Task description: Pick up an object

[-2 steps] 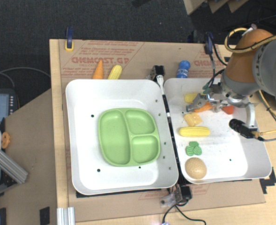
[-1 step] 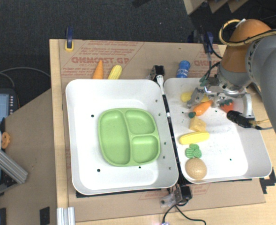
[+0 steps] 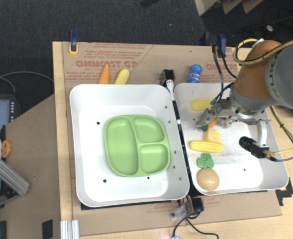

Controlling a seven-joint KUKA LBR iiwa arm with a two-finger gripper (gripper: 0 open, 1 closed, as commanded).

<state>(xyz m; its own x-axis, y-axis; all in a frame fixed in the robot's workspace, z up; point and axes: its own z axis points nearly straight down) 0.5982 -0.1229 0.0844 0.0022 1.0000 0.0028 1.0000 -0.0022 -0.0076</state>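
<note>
My gripper (image 3: 209, 119) is low in the right bin (image 3: 245, 176), near its upper left part, with the grey arm and orange band (image 3: 255, 73) behind it. A small orange piece (image 3: 212, 124) shows right at the gripper tip; I cannot tell whether it is held. A yellow banana-like toy (image 3: 201, 104) lies just above and left of the gripper. Just below the gripper sits a pale yellow block (image 3: 214, 135), with a yellow corn cob (image 3: 206, 146) under it. Further down are a green leafy toy (image 3: 204, 160) and a tan round toy (image 3: 208, 179).
The left bin (image 3: 86, 108) holds a green divided plate (image 3: 136, 144). On the cardboard behind the bins lie an orange carrot (image 3: 104, 74), a yellow toy (image 3: 122, 76), a black clip (image 3: 167, 76) and a blue bottle (image 3: 194, 73). A black part with a cable (image 3: 253, 147) hangs over the right bin.
</note>
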